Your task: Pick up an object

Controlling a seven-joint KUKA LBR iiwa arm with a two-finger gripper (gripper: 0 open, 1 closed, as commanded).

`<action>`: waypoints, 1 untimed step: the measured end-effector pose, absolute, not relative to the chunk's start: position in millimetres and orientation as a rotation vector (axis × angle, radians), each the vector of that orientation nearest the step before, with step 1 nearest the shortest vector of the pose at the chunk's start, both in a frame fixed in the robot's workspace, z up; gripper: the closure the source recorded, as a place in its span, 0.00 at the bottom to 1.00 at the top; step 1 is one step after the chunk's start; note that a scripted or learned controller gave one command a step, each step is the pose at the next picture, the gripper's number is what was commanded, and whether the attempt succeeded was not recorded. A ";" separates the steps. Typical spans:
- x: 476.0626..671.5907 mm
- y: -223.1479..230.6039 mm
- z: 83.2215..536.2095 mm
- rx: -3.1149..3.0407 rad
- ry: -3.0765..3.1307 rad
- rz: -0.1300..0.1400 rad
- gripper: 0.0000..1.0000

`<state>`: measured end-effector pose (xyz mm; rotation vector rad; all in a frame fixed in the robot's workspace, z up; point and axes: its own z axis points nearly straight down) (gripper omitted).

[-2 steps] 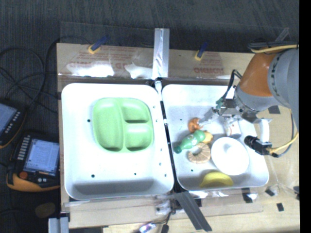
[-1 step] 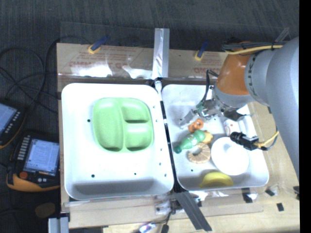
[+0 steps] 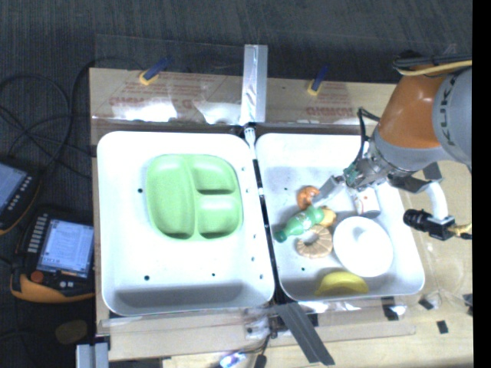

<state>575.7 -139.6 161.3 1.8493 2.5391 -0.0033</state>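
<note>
Camera view: two white bins are seen side by side on the table. The left bin (image 3: 115,228) carries a green divided tray (image 3: 194,195), lying flat in the middle. The right bin (image 3: 288,152) is crowded with pick candidates: a green bottle (image 3: 298,224) lying on its side, an orange item (image 3: 308,195) just behind it, a round tan piece (image 3: 314,244), a white bowl (image 3: 363,245) and a yellow banana-like object (image 3: 342,284) near the front wall. The pincer (image 3: 343,181) is lowered into the right bin, near the orange item, presumably for a grasp. Whether it is open or closed cannot be told; nothing is seen gripped.
</note>
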 end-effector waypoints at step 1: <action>642.4 -105.3 96.3 1.580 2.714 -0.002 0.00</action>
